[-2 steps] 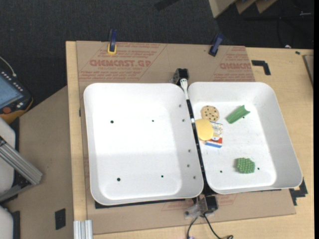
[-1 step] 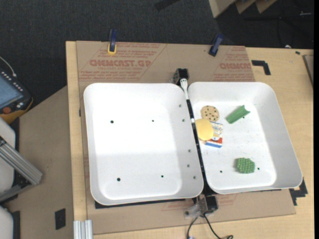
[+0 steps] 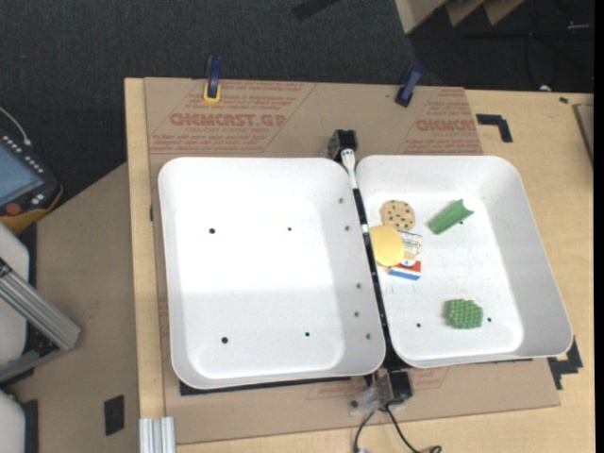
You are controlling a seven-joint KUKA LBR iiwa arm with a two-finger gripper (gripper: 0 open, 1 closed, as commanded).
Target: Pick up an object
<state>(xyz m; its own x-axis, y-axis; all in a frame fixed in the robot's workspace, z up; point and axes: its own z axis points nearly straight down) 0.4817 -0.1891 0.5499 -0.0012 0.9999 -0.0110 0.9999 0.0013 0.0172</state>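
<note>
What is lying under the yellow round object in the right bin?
A small white card with red and blue markings lies partly under the yellow round object. Its right and lower parts show; the rest is covered.

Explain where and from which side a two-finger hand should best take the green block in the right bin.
Grip the green block across its short width near the middle, coming straight down from above. It lies flat and slanted, its long axis running from lower left to upper right, so the fingers should probably close across that axis. It sits apart from the cookie, leaving room on both long sides.
</note>
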